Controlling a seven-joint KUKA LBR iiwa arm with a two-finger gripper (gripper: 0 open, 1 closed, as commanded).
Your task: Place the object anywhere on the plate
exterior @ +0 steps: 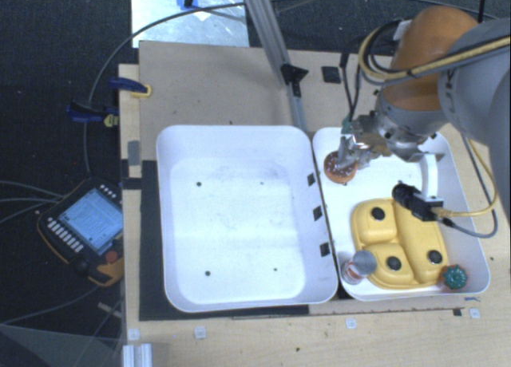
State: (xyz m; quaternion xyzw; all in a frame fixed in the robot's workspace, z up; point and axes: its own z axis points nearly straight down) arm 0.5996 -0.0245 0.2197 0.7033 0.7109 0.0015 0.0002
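Small round brown object (339, 171), reddish rim, sits in right bin (471, 262) near its upper left corner, directly under the pincer (348, 152). Pincer tips touch or straddle it; cannot tell how wide they stand or if gripped. Yellow compartment plate (399, 246) lies below, apart. Left bin (231, 214) white. Tan counter (200, 86), dark carpet floor (56, 38), pendant (84, 226) at left.

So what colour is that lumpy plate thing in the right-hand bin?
Yellow, with dark round spots; the camera view shows the plate clearly.
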